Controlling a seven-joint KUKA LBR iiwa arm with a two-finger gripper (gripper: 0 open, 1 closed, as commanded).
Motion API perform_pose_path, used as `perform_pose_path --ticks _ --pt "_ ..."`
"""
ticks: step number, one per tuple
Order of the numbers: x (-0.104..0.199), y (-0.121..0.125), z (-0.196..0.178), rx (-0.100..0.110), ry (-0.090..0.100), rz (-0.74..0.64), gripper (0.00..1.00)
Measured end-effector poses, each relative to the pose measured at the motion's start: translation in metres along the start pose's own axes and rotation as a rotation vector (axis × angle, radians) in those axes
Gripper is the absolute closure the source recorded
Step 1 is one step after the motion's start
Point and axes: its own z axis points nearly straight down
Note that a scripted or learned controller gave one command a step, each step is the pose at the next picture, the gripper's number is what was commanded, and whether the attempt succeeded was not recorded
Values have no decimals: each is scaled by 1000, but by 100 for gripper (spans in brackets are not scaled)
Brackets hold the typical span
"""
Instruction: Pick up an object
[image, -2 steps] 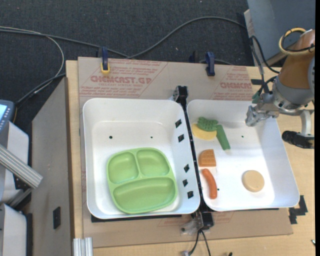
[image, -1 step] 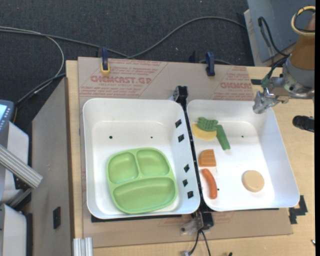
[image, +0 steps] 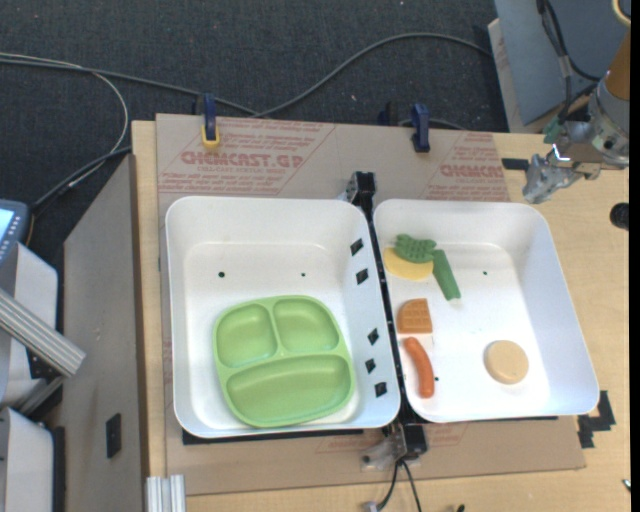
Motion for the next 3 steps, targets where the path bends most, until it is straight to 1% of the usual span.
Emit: perform_pose_path --ticks 1,2,3 --pt "49 -21 16 13 4 -2 100" --pt "99 -39 31 14 4 -2 100" --pt "160 -49 32 12 5 -4 100"
